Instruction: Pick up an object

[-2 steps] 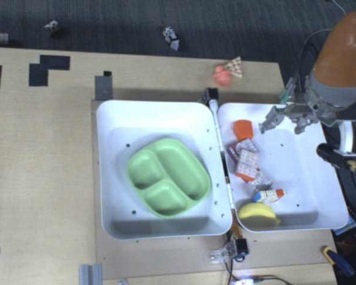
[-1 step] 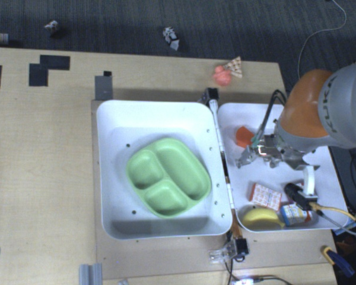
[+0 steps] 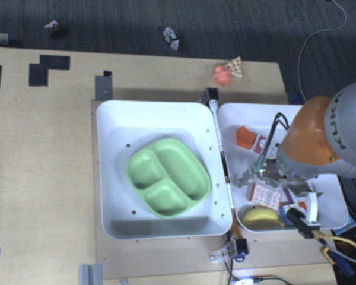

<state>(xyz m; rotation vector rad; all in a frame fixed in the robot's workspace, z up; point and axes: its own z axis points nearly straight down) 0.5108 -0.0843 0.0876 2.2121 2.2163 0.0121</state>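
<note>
Yellow banana [image 3: 262, 218] at right bin's [image 3: 232, 122] front edge, red-white carton [image 3: 265, 196] just behind it; gripper [image 3: 267, 172] low over carton, grip state unreadable. Orange packet [image 3: 245, 138] farther back. Green tray [image 3: 168, 175] left of that bin.

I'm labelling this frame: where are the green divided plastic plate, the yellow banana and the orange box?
green divided plastic plate [image 3: 168, 175], camera view, centre ridge.
yellow banana [image 3: 262, 218], camera view, middle of its body.
orange box [image 3: 245, 138], camera view, top face.
</note>
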